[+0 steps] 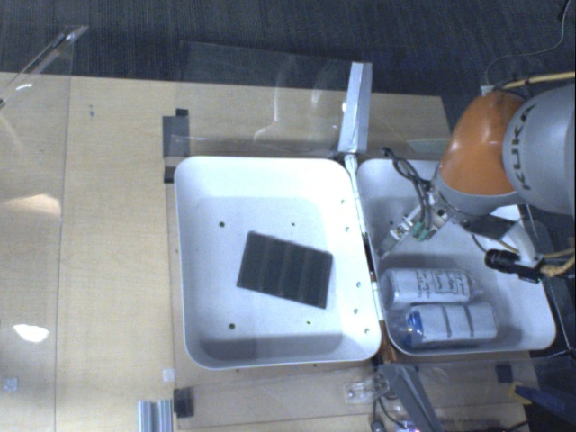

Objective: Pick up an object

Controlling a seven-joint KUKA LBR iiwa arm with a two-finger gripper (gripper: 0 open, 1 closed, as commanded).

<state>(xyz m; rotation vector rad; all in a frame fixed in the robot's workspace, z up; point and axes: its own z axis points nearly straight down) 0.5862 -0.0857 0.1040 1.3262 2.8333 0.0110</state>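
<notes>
The arm (517, 142) is reaching in from the right and hanging over the back part of the right bin (540, 336). The gripper (416, 224) is sitting low near that bin's left wall, with wires trailing around it. Whether it is apart or together cannot be told from this angle; nothing is showing between its tips.

Candidates to pick:
- Two bottles are lying on their sides in the front of the right bin: a clear one (430, 285) and, just in front of it and touching or nearly so, one with a blue cap (445, 323).
- A dark flat ridged pad (285, 268) is lying near the middle of the left bin (200, 187), well apart from the gripper.

Risks, as a judgement:
- The gripper is working close to the divider between the bins, so a descent here is likely clipping the wall or closing on air.
- The bottles are round and lying loose, so a pinch off-centre is probably rolling them away or squirting them out.
- They are lying side by side, so one finger coming down between them is likely jamming or nudging both.
- The pad is lying flat, giving the fingers almost no edge to get under.
- The loose wires by the wrist are risking a snag on the bin rim.
</notes>
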